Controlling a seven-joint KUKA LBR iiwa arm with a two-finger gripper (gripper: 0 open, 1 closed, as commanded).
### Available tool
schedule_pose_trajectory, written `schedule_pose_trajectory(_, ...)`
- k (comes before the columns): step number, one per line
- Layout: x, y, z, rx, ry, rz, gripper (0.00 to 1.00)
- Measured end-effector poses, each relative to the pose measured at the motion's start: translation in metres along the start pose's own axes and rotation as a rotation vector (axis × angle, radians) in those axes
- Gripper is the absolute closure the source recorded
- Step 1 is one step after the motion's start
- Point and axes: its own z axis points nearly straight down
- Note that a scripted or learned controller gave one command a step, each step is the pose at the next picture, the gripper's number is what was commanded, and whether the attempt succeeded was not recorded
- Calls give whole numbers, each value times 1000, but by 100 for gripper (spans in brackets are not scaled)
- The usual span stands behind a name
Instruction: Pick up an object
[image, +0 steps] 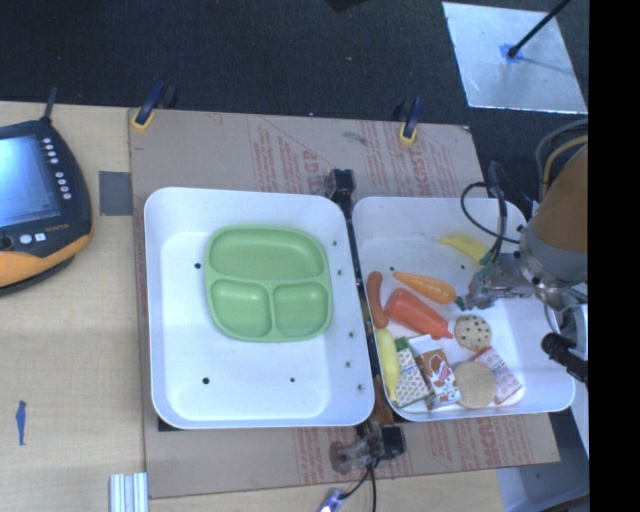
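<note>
A control pendant (35, 205) lies far to the gripper's left. Nearer, the left bin (175, 400) holds a green divided plate (268, 282), well left of the gripper. In the right bin (545, 400), a sausage (375, 298), an orange carrot (425, 287) and a red pepper (417, 314) lie just left of the gripper (478, 294). A cookie (472, 331) sits just below it, a banana (462, 246) above. Whether it is spread or pinched, I cannot tell.

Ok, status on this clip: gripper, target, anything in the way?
Gripper low in right bin, fingers unreadable. Nothing seen held. Nearest: carrot, cookie. Items packed close.
</note>
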Motion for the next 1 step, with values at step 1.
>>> schedule_pose_trajectory(1,0,0,0,0,0,-1,0)
